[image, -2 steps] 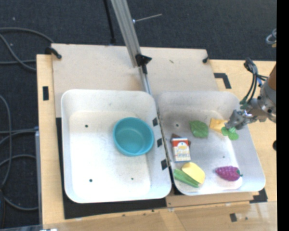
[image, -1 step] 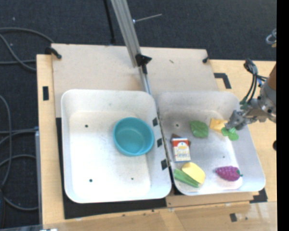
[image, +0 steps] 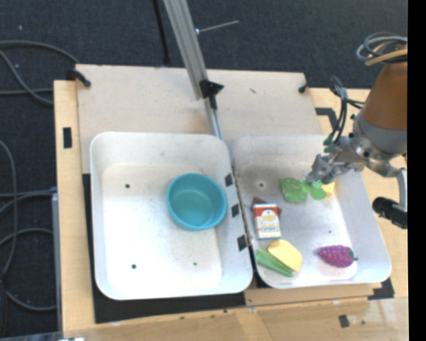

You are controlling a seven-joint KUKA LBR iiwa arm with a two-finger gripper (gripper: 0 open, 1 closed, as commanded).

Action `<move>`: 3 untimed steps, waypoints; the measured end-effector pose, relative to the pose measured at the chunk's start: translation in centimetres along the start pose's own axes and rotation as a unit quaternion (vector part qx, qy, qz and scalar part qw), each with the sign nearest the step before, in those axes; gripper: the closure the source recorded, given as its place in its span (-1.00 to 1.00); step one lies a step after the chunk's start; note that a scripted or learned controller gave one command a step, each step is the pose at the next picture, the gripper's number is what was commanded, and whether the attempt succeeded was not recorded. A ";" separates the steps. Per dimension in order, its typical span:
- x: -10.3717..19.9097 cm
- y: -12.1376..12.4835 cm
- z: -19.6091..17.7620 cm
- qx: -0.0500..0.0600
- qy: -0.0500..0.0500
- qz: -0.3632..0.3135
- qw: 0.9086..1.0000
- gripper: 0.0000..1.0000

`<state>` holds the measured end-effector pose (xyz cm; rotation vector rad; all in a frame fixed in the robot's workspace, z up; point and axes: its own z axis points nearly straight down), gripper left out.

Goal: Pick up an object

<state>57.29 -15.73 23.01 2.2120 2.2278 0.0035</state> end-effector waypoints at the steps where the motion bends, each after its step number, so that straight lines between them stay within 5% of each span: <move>1: 5.1 1.7 -1.1 0.000 0.001 -0.001 1.000 1.00; 3: 15.4 3.9 -2.8 0.001 0.001 -0.001 1.000 1.00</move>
